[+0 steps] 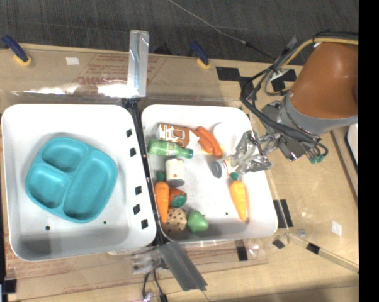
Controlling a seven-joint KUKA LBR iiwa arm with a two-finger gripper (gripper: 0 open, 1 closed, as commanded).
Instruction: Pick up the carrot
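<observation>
An orange carrot [240, 198] with a green top lies near the right wall of the right bin [260, 214], pointing toward the front. A second carrot [162, 197] lies along that bin's left wall. My gripper [243, 160] hangs just behind the right carrot's green top, reaching in from the right. It is open, with nothing between its fingers.
The right bin also holds a green bottle [169, 149], an orange carton [172, 133], a red-orange pepper-like piece [208, 140], a small can [175, 170], a strawberry [177, 198], a cookie [175, 217] and a green pear [197, 221]. A teal divided plate [71, 178] sits in the left bin.
</observation>
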